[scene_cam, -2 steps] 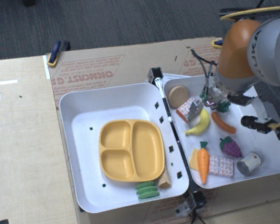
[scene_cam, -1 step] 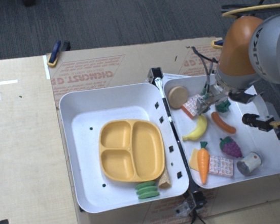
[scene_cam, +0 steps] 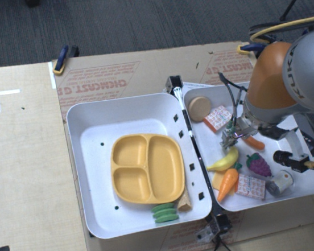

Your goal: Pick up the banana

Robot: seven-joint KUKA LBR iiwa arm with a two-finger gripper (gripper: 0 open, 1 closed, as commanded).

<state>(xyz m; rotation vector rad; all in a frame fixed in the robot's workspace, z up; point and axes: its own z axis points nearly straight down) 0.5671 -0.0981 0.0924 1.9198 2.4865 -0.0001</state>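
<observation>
Banana (scene_cam: 224, 161) lies in the right bin (scene_cam: 303, 189), just above the carrot (scene_cam: 227, 183) and left of the grapes (scene_cam: 258, 165). The gripper (scene_cam: 234, 135) hangs just above the banana; how its hand stands, I cannot tell.

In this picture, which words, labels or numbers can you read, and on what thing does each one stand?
"KUKA": on the grey arm, partly cut off, seen sideways.
Red print on the cardboard sheet: upside down, too blurred to read.
Print on the two small packets: too small to read.
</observation>
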